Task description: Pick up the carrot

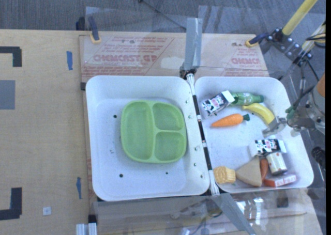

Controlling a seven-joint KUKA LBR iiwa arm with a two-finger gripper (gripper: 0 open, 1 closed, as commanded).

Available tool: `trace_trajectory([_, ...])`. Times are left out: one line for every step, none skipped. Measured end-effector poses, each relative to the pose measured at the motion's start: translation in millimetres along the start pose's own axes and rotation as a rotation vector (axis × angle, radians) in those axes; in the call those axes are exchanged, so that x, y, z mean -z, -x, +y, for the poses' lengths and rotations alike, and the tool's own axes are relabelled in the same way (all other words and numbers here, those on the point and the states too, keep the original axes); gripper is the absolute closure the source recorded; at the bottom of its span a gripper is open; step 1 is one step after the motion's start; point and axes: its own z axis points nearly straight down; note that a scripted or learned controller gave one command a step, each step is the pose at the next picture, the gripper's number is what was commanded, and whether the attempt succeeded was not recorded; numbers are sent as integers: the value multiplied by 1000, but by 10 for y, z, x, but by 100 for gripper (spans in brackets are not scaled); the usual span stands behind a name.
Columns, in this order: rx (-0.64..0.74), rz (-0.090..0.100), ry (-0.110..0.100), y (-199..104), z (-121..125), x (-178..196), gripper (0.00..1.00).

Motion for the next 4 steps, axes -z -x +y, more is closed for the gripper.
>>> trace_trajectory([70, -2, 8, -970, 617, -983, 0])
trace_trajectory([68, -7, 14, -947, 634, -864, 100])
trace_trajectory([-57, -1, 1, -1696, 882, -38, 100])
trace_trajectory([-57, -2, 1, -1696, 881, -39, 0])
